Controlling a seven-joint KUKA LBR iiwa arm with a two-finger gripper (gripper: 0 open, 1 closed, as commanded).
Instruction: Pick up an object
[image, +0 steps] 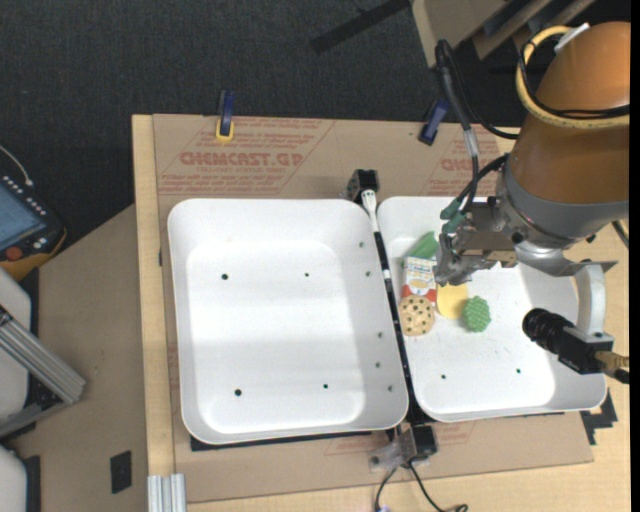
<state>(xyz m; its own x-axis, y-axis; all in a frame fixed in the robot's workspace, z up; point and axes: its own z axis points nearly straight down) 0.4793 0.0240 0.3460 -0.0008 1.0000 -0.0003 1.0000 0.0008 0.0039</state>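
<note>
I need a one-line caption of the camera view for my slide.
KUKA arm's gripper above small items in the right bin: cookie, green toy, yellow piece.

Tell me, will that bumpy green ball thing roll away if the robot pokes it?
Probably a little. The green ball looks roundish, so a nudge could set it rolling, though its bumpy surface may stop it soon. It looks small, so it is likely light. The yellow piece right beside it on one side might also block it.
</note>
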